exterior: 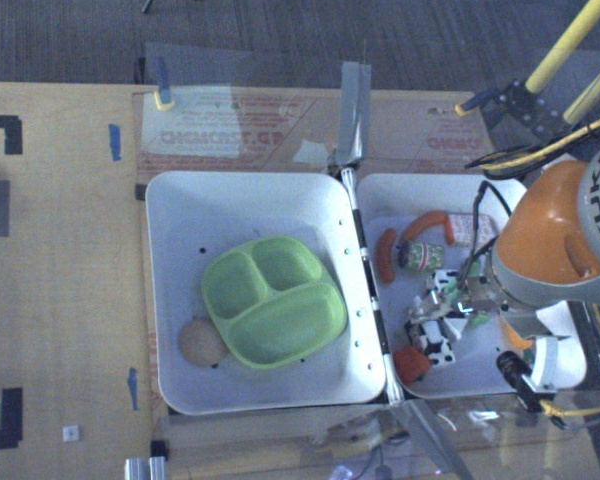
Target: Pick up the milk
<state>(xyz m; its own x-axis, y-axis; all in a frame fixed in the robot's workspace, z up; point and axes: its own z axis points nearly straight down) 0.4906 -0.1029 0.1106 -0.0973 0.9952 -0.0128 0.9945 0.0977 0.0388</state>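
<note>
- From my remote station I see the arm (560, 238) enter at the right edge of the frame; its orange and grey body covers much of the right bin (380, 193).
- The left bin (170, 208) fills the frame's centre. It holds a green tray (272, 300) with three compartments, and a tan ball (201, 342) touching the tray's lower left edge.
- The gripper (450, 313) sits low in the centre of the right bin, pointing toward the frame's left.
- I cannot tell its finger state; the dark hardware there merges with the item below.
- The milk (438, 336) lies in the lower centre of the right bin, just beside and partly under the gripper tip.
- Key relation: the milk lies below and slightly left of the gripper in the frame. Its long axis appears to run diagonally from lower left to upper right, though this is hard to confirm.
- Appearance: a small white carton with black cow patches. Part of it is hidden by the gripper.
- Neighbours: a red item (412, 365) touches the milk at lower left. A green-labelled bottle (420, 258) and a sausage (385, 255) lie above, near but apart.
- Judgement: I cannot confirm a grasp. I would check that the fingers straddle the carton's short side before lifting.
</note>
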